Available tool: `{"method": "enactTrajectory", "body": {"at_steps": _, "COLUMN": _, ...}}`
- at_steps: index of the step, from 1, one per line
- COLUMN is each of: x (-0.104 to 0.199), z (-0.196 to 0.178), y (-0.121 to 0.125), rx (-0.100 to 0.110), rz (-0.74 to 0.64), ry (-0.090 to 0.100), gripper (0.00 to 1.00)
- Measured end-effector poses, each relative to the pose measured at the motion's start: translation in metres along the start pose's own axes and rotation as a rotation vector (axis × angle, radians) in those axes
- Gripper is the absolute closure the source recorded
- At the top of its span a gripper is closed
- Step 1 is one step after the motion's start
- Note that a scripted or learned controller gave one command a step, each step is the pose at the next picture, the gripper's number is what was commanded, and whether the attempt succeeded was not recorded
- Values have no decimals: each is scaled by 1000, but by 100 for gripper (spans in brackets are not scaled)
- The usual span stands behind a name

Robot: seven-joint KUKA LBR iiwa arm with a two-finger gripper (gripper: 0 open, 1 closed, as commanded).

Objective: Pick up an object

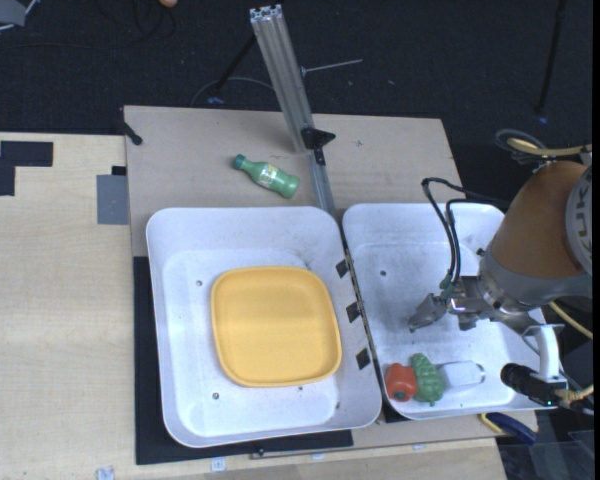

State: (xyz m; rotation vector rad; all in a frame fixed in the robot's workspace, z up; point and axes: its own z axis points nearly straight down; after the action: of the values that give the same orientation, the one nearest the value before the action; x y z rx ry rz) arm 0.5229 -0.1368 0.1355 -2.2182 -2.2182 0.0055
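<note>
Two white bins side by side on bench; gripper (432, 313) low over floor of right bin (400, 243), finger state impossible to tell, nothing seen held. Step in hand, by judgement: approach, grasp not yet made. Nearest candidate: red-and-green toy vegetable (416, 380) near front wall of right bin, apart from gripper. Long axis roughly left-right, red end toward left bin (180, 258). Next move calls for shift toward front wall, then descent over vegetable.

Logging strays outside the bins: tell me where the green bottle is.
The green bottle lies on its side on the bench, behind the left bin, left of the slanted metal rail.
</note>
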Motion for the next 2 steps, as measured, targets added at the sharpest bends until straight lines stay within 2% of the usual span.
{"method": "enactTrajectory", "body": {"at_steps": 1, "x": 0, "z": 44, "y": 1, "rx": -6, "rz": -1, "ry": -1, "gripper": 0}}
{"method": "enactTrajectory", "body": {"at_steps": 2, "x": -1, "z": 32, "y": 1, "rx": -9, "rz": 2, "ry": -1, "gripper": 100}}
